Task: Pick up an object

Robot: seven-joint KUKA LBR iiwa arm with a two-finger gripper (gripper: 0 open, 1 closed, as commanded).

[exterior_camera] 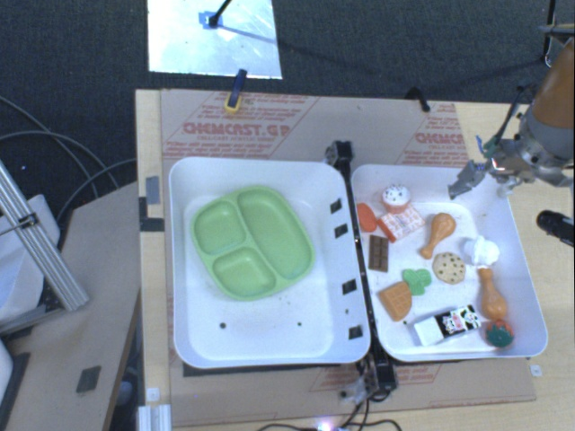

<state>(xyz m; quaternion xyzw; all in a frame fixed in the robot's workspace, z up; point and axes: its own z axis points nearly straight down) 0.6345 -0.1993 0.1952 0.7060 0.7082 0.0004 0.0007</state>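
Observation:
The right white bin (526,281) holds several toy foods. Among them are a cupcake (395,196), a pink wafer pack (403,224), a red piece (366,215), a chocolate bar (378,254), a drumstick (437,232) and a cookie (448,268). Nearer the front are a green broccoli piece (416,281), an orange wedge (395,301), a milk carton (446,323), a white piece (482,251) and an orange carrot-like piece (491,294). My gripper (468,181) hangs over the bin's far right corner, apart from every toy, with nothing seen in it.
The left white bin (184,241) carries a green divided plate (252,241). A black ridge (358,259) separates the two bins. The arm (548,124) comes in from the right edge. Cardboard lies under the bins, and cables and a metal frame lie to the left.

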